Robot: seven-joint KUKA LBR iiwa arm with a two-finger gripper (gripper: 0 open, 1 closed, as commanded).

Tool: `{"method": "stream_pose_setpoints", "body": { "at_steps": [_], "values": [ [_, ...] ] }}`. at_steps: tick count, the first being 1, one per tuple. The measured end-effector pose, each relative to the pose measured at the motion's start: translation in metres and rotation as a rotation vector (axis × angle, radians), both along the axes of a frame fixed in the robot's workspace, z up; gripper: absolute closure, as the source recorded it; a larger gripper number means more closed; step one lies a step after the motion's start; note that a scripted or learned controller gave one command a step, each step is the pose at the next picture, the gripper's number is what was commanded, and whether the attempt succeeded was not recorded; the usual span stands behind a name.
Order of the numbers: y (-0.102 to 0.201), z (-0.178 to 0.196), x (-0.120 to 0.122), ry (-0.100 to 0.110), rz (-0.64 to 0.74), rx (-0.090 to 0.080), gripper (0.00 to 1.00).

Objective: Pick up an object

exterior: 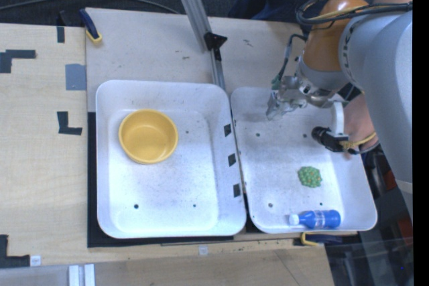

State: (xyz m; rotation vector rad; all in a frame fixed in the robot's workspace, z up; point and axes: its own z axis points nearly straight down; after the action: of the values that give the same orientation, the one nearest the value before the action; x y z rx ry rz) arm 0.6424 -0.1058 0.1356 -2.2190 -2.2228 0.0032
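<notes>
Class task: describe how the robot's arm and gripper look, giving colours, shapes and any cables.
The arm is thick, rounded and grey, with an orange band above the wrist. Thin dark cables loop around that band. The gripper is small, metallic grey, ending in two slim fingers.

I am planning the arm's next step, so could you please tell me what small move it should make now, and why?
Probably travel toward the near side of the right bin until it hangs over the green object. The pincer hovers at that bin's far left corner with nothing beneath it, while the green object lies apart from the blue bottle, so it looks the easier target.
</notes>
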Motion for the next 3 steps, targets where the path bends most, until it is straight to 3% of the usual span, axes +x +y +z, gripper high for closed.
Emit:
{"method": "stream_pose_setpoints", "body": {
  "at_steps": [2,3],
  "values": [
    [0.011,0.124,-0.003,-0.007,0.001,0.0,1.0],
    [0.011,0.135,-0.003,-0.003,0.0,0.001,1.0]
  ]
}}
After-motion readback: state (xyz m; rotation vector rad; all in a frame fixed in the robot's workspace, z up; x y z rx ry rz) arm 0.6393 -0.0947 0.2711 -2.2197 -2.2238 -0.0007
